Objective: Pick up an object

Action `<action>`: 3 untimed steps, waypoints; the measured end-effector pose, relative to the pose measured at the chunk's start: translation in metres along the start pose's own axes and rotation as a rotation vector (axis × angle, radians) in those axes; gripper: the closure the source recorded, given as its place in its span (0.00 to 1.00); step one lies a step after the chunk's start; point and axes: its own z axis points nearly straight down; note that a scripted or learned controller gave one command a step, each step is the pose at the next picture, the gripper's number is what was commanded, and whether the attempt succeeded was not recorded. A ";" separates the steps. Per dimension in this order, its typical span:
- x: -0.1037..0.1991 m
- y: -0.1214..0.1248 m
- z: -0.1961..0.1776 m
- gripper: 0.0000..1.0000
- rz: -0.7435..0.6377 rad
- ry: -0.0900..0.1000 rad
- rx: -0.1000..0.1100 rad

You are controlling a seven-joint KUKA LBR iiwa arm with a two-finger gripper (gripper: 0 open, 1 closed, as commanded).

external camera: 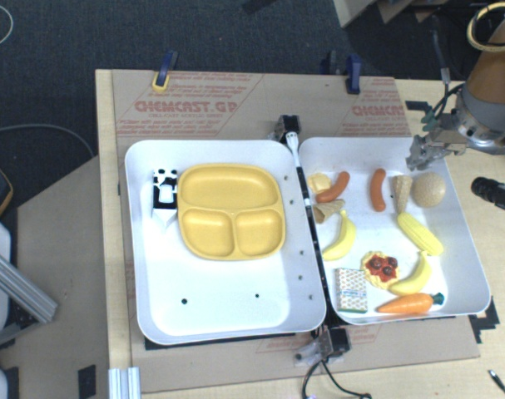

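Observation:
My gripper [425, 150] hangs over the far right corner of the right bin [477, 283], just above a beige round roll [430, 190]; nothing shows in its grasp. Beside the roll lie a cone [400, 194] and two red sausages [378, 189] [334, 186]. Nearer the front lie a yellow corn cob [419, 233], two bananas [344, 238] [412, 279], a small tart with red topping [380, 268], a cracker pack [350, 290] and an orange carrot [406, 304].
The left bin [152, 298] holds a yellow divided plate [231, 209] and a small black and white piece [164, 189]. Blue and yellow clamps [352, 73] [162, 77] pin the cardboard sheet at the bench's back edge. The arm's body [489, 90] stands at the right.

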 end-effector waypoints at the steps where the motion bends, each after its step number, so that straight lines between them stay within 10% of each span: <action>1: -0.001 0.002 -0.054 1.00 0.000 0.000 -0.001; 3: 0.100 -0.017 -0.071 1.00 -0.003 0.004 0.009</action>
